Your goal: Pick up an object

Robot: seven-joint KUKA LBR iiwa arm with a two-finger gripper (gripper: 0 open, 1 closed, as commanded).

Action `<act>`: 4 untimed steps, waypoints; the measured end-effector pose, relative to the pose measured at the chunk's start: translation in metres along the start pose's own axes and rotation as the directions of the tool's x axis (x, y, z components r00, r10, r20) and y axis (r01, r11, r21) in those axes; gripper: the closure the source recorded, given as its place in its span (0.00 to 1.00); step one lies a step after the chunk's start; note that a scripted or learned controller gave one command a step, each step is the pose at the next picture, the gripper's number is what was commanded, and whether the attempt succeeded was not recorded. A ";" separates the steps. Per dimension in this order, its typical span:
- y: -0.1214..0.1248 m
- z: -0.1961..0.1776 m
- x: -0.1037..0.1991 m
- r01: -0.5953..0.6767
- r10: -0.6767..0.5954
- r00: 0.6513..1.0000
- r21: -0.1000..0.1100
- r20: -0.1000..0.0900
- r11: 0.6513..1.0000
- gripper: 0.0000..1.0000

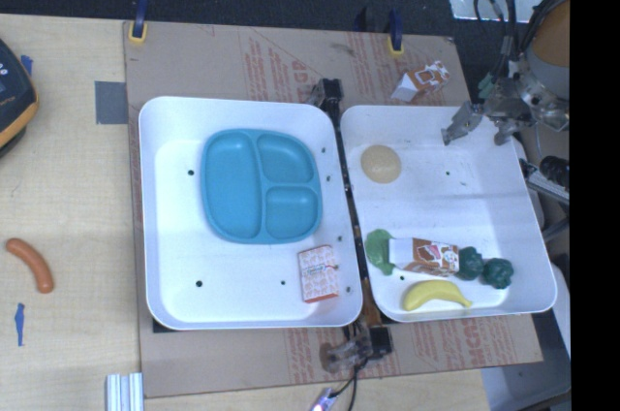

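My gripper (482, 130) hangs over the far right corner of the right bin (484, 196), fingers spread open with nothing between them. In that bin a tan round cookie (381, 163) lies at the far left. Along its near edge lie a green leafy piece (377, 249), a brown-and-white packet (427, 255), a dark green broccoli (487, 269) and a yellow banana (433, 296). The left bin (170, 205) holds a blue divided plate (262, 185) and a small red-and-white packet (318, 272).
A sausage (31, 265) lies on the bench at the far left. A small wrapper (421, 80) sits on the cardboard behind the right bin. A dark device (12, 99) rests at the left edge. Clamps (138, 21) pin the cardboard's far edge.
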State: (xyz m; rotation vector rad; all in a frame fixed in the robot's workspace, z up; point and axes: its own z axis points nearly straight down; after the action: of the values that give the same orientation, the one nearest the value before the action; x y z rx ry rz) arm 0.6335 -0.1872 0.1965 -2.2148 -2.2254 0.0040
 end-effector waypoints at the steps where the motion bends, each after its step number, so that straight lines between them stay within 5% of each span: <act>1: -0.052 0.103 0.039 0.000 0.000 1.000 0.003 0.000 1.000 0.00; 2: -0.035 0.004 0.112 0.000 0.000 1.000 -0.002 -0.001 1.000 0.00; 4: 0.009 0.105 0.090 0.003 -0.003 1.000 0.001 0.000 1.000 0.00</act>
State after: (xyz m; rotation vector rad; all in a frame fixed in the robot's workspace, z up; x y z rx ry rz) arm 0.6418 -0.0975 0.0913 -2.2115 -2.2280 0.0055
